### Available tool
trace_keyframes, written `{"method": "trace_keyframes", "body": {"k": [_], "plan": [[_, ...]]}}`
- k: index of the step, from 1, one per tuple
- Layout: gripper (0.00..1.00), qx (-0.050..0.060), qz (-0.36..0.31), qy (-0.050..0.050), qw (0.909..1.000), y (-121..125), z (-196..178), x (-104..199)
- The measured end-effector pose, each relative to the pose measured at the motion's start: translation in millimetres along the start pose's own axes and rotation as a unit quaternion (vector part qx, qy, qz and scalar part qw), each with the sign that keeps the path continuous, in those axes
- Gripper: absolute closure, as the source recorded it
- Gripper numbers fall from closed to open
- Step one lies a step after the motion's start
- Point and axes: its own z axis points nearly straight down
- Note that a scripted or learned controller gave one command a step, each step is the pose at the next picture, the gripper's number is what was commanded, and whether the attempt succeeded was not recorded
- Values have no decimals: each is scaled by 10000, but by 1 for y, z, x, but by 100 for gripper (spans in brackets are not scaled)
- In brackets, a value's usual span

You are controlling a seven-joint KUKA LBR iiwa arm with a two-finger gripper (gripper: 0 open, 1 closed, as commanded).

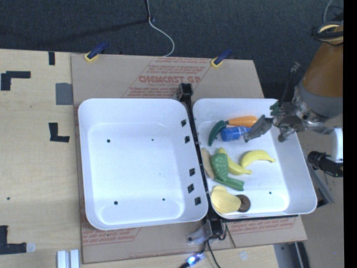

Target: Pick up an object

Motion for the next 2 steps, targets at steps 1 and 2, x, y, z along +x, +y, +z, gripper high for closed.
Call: {"method": "trace_keyframes", "body": {"k": [1, 2], "plan": [[0, -92, -8, -19, 10000, 35, 161, -7], [100, -50, -9, -12, 10000, 33, 155, -7]]}}
